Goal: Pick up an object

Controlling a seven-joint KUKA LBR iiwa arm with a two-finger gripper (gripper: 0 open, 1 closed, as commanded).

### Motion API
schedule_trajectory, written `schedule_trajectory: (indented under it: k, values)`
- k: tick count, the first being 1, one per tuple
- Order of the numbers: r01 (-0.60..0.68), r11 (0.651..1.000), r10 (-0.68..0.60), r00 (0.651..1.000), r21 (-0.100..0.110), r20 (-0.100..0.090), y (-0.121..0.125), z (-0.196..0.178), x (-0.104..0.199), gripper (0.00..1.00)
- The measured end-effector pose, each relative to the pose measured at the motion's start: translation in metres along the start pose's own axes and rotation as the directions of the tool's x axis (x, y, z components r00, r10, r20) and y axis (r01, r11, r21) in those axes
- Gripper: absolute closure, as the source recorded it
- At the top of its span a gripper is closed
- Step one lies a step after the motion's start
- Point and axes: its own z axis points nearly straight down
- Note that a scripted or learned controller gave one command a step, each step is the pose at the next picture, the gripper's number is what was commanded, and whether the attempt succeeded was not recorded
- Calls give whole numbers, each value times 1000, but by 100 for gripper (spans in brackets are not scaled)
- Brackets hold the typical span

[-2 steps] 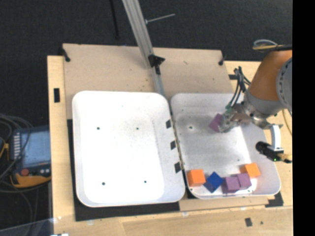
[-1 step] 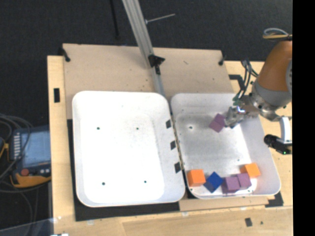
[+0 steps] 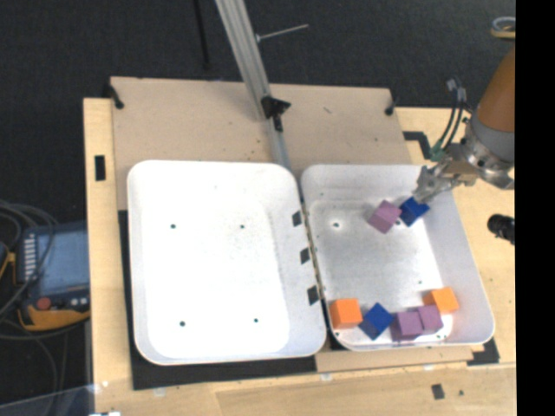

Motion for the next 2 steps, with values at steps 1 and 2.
schedule_trajectory:
  k: [1,2]
  values:
    - [2,1000,-2,1000,0,0,2,-55,-2,100]
    - [4,1000,-4,1000,7,-2,8,-40,54,100]
